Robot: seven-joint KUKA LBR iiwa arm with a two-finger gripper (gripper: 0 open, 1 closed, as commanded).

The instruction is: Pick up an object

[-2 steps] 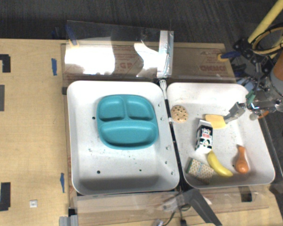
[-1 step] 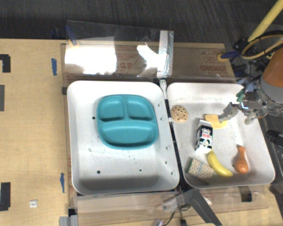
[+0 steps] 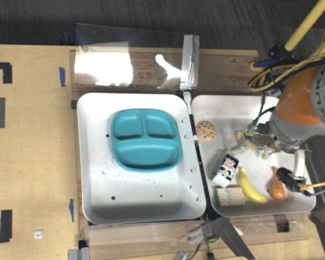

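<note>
arm: gripper (image 3: 258, 140) over right bin (image 3: 216, 104), upper right part; can't tell how far open, nothing seen held
targets: cookie (image 3: 206, 130) alone upper left; banana (image 3: 250, 188), small carton (image 3: 226, 170), orange item (image 3: 278, 189) along the front
left bin: teal divided plate (image 3: 146, 140)
tip: likely go for the cookie; well apart from the rest; centre over it, descend straight, close only once low

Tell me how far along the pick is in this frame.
Nothing looks picked yet. The cookie, small carton, banana and orange item all lie on the floor of the right bin. In hand: the gripper sits over that bin, with nothing visibly between its fingers. Left: closing on one object and lifting it.
</note>
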